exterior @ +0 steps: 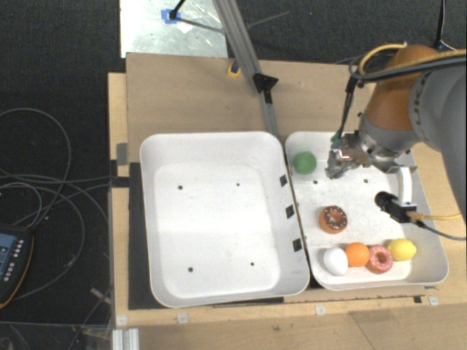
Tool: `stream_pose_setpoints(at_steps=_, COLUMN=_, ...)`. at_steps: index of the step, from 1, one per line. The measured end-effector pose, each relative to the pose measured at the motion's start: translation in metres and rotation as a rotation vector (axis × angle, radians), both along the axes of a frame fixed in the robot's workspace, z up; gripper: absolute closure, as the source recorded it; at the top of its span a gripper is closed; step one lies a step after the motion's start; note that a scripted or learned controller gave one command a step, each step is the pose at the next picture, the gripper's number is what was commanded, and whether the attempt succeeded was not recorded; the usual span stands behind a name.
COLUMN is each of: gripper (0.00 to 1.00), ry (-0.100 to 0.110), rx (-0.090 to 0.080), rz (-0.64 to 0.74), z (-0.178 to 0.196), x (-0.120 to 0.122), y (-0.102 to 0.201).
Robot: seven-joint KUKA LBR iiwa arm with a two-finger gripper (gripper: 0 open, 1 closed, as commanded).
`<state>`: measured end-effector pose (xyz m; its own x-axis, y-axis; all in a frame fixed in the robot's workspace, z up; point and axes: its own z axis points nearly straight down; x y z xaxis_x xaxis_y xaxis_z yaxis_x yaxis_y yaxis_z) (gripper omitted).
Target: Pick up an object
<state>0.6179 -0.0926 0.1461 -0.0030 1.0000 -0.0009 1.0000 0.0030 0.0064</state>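
Grey metal gripper (337,168) hangs over the right bin (438,265), just right of a green ball (304,162); whether it grips anything cannot be told. Nearer the front lie a brown doughnut (333,219), white egg (335,261), orange (357,254), pink doughnut (379,259) and lemon (402,250).

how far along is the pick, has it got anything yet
Done: the arm has reached over the right bin, with the gripper beside the green ball. In hand: nothing visible between its fingers. Left: the grasp and lift; the ball, chocolate donut, white egg, orange, pink donut and lemon all lie in the bin.
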Motion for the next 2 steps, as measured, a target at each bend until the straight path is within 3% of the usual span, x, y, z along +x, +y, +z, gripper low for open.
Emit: stream_pose_setpoints(at_steps=2, gripper=1.0, ry=-0.002, rx=0.0, rz=0.004, z=0.098, x=0.01, y=0.006)
